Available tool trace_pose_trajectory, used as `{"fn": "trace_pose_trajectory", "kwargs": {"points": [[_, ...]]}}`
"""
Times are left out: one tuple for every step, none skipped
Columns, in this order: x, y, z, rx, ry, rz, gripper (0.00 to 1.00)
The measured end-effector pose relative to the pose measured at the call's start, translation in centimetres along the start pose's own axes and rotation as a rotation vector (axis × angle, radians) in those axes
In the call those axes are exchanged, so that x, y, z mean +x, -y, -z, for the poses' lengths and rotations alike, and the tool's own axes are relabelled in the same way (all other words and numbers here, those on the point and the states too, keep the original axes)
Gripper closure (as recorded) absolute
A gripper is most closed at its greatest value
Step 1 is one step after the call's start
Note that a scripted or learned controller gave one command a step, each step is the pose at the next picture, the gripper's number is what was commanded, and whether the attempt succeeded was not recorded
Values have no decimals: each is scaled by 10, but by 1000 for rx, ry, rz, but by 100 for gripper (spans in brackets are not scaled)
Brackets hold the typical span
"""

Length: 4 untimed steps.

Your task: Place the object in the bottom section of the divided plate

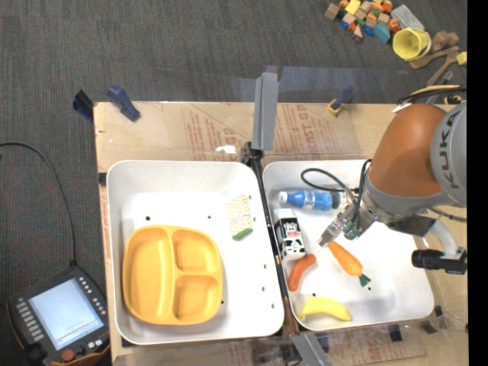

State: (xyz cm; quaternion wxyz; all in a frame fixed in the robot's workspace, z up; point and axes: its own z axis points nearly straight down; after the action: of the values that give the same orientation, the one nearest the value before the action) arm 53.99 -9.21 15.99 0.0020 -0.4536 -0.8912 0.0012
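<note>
The yellow divided plate (128, 280) lies in the left bin, with one long section on its left and two smaller ones on its right; nothing is in any of them. My gripper (333, 235) hangs low over the right bin, below the orange wrist band. Its tip is just up and left of an orange carrot (347, 259) with a green end. I see nothing held in it. A black-and-white small carton (290, 237) is to its left, and a red sausage (301, 271) lies below the carton.
The right bin (404, 303) also holds a water bottle (309, 200) on its side at the back and a yellow banana (326, 309) at the front. A speckled sponge with a green edge (240, 216) rests in the left bin (152, 181), up and right of the plate. A black cable (320, 175) loops near the bottle.
</note>
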Motion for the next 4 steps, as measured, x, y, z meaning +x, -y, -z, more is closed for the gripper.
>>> {"fn": "trace_pose_trajectory", "kwargs": {"points": [[58, -46, 25, -1, 1, 68, 100], [117, -58, 25, 0, 0, 434, 100], [115, -58, 32, 2, -1, 428, 100], [113, -58, 39, 4, -2, 423, 100]]}}
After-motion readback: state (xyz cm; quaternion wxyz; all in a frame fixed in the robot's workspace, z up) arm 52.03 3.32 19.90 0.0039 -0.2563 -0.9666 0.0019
